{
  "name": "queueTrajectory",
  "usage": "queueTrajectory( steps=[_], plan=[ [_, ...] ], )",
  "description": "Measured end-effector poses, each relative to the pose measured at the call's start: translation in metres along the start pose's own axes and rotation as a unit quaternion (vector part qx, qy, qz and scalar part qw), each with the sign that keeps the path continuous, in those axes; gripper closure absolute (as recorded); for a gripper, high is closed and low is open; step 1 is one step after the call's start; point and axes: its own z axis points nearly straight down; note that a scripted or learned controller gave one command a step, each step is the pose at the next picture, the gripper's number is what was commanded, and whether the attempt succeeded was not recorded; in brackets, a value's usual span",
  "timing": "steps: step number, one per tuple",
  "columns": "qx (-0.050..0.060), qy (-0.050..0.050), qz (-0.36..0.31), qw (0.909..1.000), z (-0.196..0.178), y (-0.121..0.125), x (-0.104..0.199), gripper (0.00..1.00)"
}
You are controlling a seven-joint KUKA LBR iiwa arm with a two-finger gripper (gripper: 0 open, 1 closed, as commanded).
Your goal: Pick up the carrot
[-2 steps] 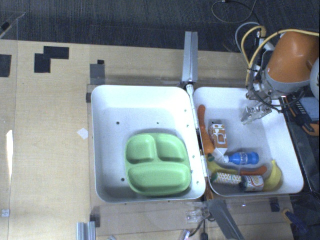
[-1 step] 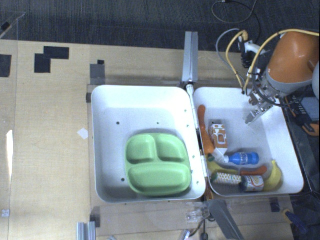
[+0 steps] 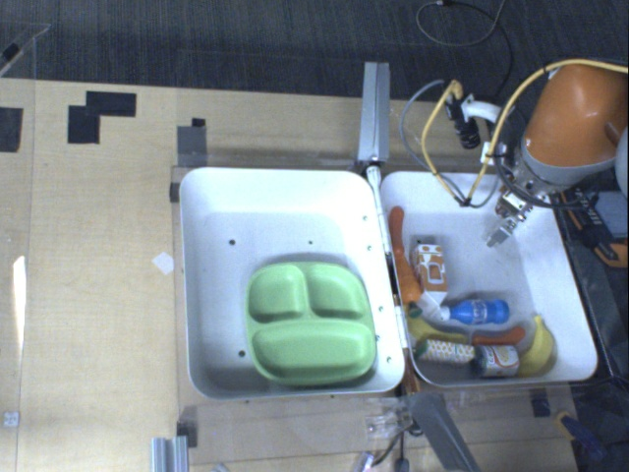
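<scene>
So the pick basically hasn't started as far as I can see. The carrot (image 3: 402, 256) is lying lengthwise right against the left wall of the right bin (image 3: 550, 264), next to the divider between the two bins, and nothing is touching it. The tool (image 3: 503, 226) hangs over the upper right part of that same bin, well apart from the carrot, with bare white floor under it. Can't honestly tell how far open it is, it's small and a bit blurry from this angle, and I see nothing held in it. Everything's left to do: get across to the left wall, come down on the carrot, close, lift. My guess is the tricky bit will be the wall, since the carrot sits tight to it and a small box (image 3: 429, 265) is just beside it on the other side. The bottom of the bin is cluttered with a blue bottle (image 3: 477, 312), a banana (image 3: 539, 347) and some other stuff. The left bin (image 3: 226, 214) just has a green divided plate (image 3: 310, 321) in it.
</scene>
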Motion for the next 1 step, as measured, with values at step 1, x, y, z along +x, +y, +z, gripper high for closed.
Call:
queueTrajectory(
  steps=[1],
  plan=[
    [0.004, 0.002, 0.002, 1.0000, -0.0133, -0.0027, 0.0010, 1.00]
  ],
)
